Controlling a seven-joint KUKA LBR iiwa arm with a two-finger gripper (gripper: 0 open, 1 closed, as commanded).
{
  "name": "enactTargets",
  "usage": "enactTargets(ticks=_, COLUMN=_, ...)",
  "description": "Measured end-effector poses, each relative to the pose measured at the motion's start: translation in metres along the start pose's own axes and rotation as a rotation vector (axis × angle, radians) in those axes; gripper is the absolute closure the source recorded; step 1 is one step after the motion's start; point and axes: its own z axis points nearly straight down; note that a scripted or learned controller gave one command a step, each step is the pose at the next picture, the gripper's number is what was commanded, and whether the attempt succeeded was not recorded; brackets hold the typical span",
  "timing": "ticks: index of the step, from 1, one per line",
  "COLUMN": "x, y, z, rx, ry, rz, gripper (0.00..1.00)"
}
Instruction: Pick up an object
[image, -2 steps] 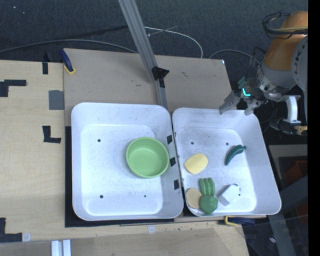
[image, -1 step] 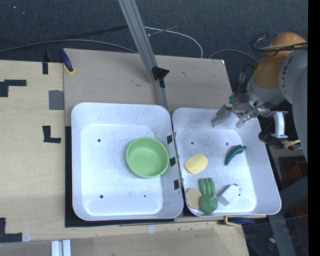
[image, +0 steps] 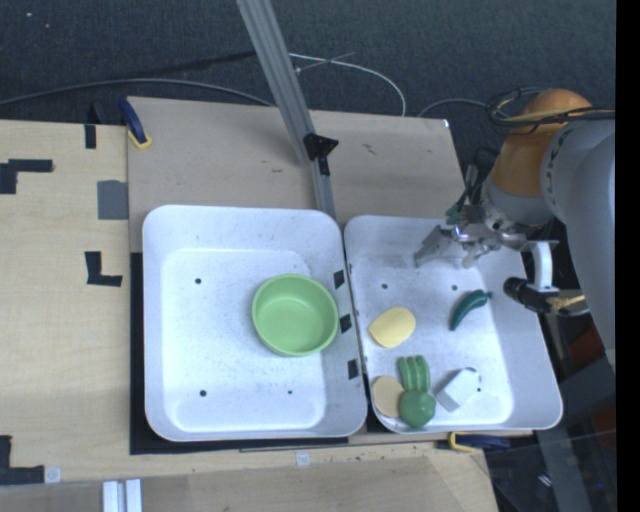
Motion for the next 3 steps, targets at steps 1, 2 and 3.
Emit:
enactTargets(ticks=1, x=0.001, y=0.000, z=0.020, rx=-0.002, ry=0.000, rz=-0.001, gripper=0.00)
enactTargets(ticks=2, x=0.002, y=0.000, z=0.008, rx=-0.004, ry=-0.001, rz=-0.003, gripper=1.00)
enactTargets(ticks=3, x=-0.001, y=0.002, z=-0.056, rx=-0.012, ry=-0.001, rz=0.000, gripper=1.00)
